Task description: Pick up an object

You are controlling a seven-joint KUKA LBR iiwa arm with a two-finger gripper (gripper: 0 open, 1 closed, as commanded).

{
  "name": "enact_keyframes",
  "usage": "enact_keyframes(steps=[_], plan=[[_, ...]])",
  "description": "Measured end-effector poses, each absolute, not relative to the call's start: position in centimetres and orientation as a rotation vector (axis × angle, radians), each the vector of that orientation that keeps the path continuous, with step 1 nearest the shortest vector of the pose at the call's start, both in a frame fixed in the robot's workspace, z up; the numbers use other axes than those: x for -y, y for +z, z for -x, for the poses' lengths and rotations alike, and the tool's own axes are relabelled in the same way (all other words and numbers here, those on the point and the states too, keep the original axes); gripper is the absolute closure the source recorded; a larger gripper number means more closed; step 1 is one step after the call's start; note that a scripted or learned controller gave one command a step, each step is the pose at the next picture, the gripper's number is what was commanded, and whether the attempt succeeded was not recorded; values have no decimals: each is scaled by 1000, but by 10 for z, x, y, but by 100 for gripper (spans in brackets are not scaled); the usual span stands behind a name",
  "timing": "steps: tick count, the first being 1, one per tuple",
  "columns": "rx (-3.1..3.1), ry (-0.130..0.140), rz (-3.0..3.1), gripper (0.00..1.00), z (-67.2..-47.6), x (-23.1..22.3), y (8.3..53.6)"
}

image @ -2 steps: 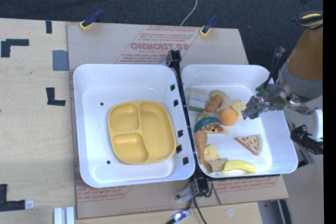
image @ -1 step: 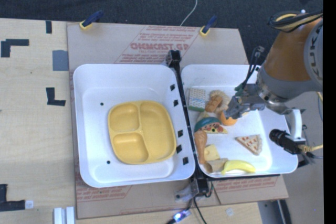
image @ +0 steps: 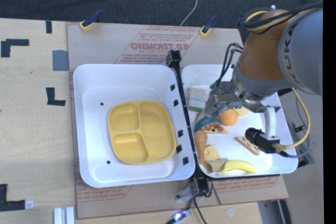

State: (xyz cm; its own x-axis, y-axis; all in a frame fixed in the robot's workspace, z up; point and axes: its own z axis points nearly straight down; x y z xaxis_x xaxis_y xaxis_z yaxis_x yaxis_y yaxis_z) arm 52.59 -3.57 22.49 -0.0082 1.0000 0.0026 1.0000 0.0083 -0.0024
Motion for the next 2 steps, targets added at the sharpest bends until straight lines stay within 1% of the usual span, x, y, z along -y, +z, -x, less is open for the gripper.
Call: enact_keyframes(steps=[1, 2], plan=[[2226, 3, 2213, 100, -531, -11, 216], [2224, 1, 2216, 100, -541, -30, 224]])
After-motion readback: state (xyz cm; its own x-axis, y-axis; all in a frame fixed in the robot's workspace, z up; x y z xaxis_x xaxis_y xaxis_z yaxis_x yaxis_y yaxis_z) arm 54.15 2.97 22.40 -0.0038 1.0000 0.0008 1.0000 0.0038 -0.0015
